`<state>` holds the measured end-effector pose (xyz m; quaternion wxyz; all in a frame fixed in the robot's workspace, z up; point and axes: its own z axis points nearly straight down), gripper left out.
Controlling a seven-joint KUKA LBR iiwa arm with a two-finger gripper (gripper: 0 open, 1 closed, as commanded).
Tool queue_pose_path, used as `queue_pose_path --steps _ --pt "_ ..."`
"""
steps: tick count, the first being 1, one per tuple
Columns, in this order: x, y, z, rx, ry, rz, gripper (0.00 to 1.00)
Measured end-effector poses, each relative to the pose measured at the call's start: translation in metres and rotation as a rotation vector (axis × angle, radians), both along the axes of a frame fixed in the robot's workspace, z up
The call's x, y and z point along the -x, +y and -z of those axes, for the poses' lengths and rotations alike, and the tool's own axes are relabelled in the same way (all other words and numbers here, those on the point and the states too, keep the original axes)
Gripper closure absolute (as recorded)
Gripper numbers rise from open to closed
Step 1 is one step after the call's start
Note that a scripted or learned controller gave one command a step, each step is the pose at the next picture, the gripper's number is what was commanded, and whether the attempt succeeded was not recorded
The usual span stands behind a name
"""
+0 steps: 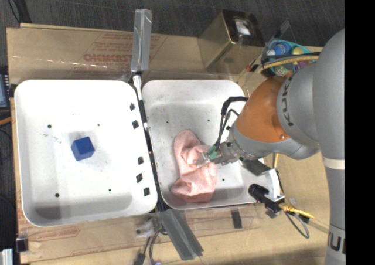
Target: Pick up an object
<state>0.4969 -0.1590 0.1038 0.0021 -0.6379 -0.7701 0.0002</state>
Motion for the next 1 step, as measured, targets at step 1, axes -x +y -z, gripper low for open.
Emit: queue_pose_path --steps 1 --pt "-0.0990 0.0846 -0.0877 0.002 0.000 0.055 1.00"
